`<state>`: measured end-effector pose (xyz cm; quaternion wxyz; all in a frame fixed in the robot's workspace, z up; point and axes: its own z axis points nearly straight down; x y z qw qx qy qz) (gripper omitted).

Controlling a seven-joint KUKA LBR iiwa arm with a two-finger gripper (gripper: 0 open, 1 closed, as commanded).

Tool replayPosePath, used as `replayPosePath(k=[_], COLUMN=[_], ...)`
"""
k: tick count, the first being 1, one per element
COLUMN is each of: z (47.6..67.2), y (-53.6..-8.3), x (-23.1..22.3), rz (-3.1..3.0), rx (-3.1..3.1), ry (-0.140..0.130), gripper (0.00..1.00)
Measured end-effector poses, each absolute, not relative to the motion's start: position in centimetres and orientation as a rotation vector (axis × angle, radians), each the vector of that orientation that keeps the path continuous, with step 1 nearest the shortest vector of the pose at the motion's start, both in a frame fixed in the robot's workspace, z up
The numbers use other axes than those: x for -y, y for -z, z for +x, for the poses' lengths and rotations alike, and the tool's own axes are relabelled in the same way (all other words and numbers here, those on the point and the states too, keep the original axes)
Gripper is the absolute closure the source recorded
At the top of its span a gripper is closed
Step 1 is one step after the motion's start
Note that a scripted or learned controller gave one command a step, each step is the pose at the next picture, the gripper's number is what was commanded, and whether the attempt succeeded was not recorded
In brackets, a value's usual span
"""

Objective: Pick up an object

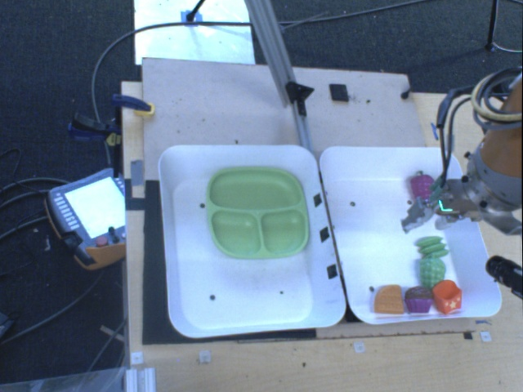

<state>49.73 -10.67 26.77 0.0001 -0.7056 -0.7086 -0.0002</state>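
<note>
Left bin [188,292]: holds a green tray [258,211] lying flat with three compartments up, well apart from the toys and likely no target here.

Right bin [359,243]: holds the candidates. Along the near wall, touching in a row: bread [388,300], purple toy [418,300], orange toy [446,296]. Just behind the row: green toy [431,256], ridged, standing free. Farther back: pink toy [422,186], just beside the hand.

Hand [418,216]: reaches in from the right, low over the right bin, between pink toy and green toy. Released or clenched: cannot tell from this angle. Nothing seen between the fingers. Probably positioned for the pink toy, the nearest and least crowded; the row against the wall leaves little room for a grasp.
</note>
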Motion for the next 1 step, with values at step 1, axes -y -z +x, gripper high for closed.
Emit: replayPosePath(k=[1], z=[49.77], y=[-26.85], x=[10.67], rz=[-2.217], rx=[2.227], ry=[0.002], gripper=[0.00])
